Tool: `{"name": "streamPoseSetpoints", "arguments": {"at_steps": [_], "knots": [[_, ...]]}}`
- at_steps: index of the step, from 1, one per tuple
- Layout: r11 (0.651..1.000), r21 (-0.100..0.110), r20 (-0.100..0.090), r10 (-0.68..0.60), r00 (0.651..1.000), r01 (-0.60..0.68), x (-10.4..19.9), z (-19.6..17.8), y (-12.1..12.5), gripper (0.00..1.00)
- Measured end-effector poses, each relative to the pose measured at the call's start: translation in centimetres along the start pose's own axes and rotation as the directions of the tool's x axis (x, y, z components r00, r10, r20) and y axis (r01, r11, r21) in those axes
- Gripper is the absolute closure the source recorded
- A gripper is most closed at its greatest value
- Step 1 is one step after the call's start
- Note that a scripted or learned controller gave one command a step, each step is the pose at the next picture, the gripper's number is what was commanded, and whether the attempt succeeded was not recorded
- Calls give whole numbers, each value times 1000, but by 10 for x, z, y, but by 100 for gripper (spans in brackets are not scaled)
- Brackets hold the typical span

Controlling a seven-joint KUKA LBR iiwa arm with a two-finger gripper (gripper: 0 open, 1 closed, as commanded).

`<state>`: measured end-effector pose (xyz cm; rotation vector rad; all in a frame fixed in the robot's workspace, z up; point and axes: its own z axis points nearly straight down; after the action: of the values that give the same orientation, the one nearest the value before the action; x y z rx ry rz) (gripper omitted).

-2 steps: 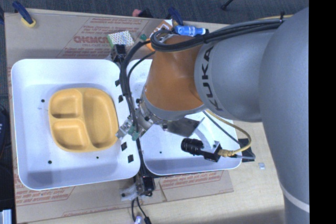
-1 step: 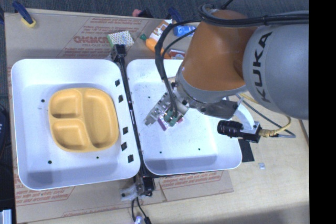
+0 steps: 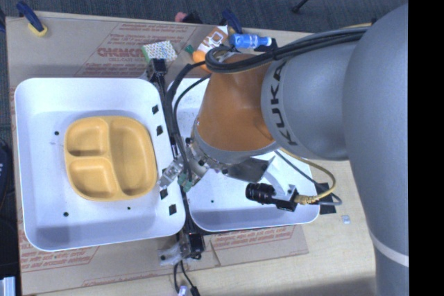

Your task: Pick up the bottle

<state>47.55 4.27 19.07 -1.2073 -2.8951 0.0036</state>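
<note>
arm (image 3: 291,100) low over right bin (image 3: 229,218) | tool (image 3: 182,173) state: cannot tell | bottle hidden

arm (image 3: 305,100): reaching leftward | pincer (image 3: 182,173): low (fingers perhaps hidden)

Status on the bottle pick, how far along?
Done: the arm has reached in over the right bin, with the gripper low by the divider between the bins. In hand: nothing I can confirm; the arm covers most of that bin. Left: grasp and lift. The left bin holds a yellow tray.
</note>
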Motion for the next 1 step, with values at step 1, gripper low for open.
{"name": "streamPoseSetpoints", "arguments": {"at_steps": [1], "knots": [[990,-3,5,-141,990,141,-37,-85,-35,100]]}}
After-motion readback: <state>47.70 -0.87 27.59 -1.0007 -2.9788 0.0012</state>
